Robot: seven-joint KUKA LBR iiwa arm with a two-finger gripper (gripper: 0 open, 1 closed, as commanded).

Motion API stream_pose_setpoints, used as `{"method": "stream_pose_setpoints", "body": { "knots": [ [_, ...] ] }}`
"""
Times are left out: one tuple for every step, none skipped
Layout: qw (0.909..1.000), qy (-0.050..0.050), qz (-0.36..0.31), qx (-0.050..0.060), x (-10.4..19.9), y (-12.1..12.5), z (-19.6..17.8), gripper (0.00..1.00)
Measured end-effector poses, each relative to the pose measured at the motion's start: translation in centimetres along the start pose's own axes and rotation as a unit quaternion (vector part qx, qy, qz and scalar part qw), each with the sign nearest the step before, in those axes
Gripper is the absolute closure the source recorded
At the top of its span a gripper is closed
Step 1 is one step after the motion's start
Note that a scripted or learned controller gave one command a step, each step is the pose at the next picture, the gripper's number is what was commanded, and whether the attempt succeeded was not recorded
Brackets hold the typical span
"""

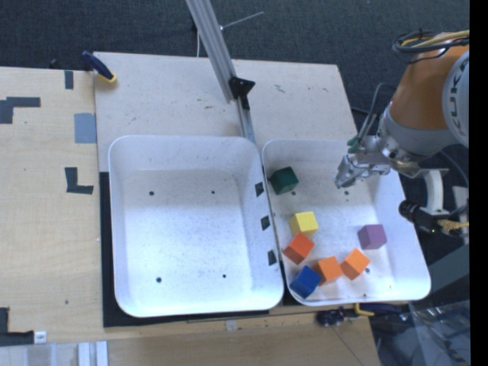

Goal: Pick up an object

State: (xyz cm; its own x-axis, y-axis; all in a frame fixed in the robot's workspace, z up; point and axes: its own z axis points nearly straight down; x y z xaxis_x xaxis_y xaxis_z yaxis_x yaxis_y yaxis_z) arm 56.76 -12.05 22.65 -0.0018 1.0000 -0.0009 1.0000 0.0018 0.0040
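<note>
While the gripper (347,178) hangs over the right bin's (396,284) far edge, whether its fingers are apart or together cannot be told. Seven blocks lie below: green (284,179), yellow (305,222), purple (371,236), three orange (299,246), blue (306,280). Pale wooden bench (168,90), dark carpet (91,14) beyond.

Grey-cased arm (438,120) with a broad orange band (427,86) above the wrist and part of a dark letter marking on the pale shell at the frame's right. Thin dark and yellow cables (419,40) looped over the top of the orange section. Small metallic grey gripper (349,175), its wrist bristling with fittings and a green-tinted connector.
</note>
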Motion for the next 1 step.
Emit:
{"method": "stream_pose_setpoints", "body": {
  "knots": [
    [1.0,0.001,-0.003,0.002,5.39,2.5,0.54,1.0]
  ]
}}
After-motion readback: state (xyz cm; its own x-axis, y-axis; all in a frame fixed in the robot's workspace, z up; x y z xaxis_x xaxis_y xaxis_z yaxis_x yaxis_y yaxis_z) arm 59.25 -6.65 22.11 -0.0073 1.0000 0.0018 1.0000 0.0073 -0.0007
